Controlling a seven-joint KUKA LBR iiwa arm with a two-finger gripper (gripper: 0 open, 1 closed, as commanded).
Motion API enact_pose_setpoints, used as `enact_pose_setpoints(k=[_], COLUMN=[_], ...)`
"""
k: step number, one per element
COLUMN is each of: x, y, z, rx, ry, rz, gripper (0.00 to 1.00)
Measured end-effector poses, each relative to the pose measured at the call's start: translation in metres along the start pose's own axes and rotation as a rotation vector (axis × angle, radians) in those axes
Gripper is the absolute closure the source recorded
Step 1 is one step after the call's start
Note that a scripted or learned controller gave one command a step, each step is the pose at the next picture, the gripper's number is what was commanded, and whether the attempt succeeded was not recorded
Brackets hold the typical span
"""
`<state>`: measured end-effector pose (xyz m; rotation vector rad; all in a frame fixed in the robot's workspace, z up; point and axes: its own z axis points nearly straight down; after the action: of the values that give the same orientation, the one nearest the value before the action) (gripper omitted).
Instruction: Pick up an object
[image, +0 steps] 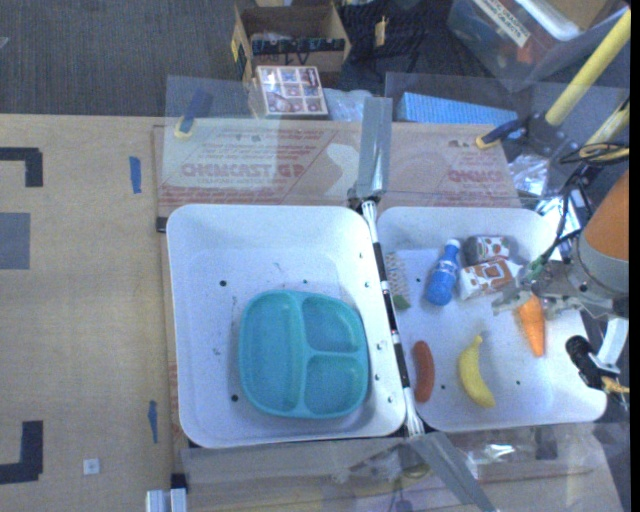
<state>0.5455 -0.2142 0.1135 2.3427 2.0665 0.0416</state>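
The right bin (430, 225) holds a blue bottle (441, 274), two small cartons (487, 270), an orange carrot (534, 328), a yellow banana (474, 373) and a dark red sausage (424, 369). My gripper (545, 292) hangs over the right side of this bin, just above the top end of the carrot and right of the cartons. The grey wrist and orange band (612, 232) rise behind it at the view's right edge. Nothing can be seen lifted off the bin floor.
A teal divided plate (302, 354) lies in the left bin (260, 235). A small greenish item (397, 280) rests by the right bin's left wall. Cardboard, a box (290, 45) and clamps sit behind the bins.
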Motion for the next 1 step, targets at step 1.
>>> enact_pose_setpoints(k=[1], x=[0.0073], y=[0.0188], z=[0.0255], rx=[0.026], ry=[0.004], rz=[-0.034], gripper=[0.00])
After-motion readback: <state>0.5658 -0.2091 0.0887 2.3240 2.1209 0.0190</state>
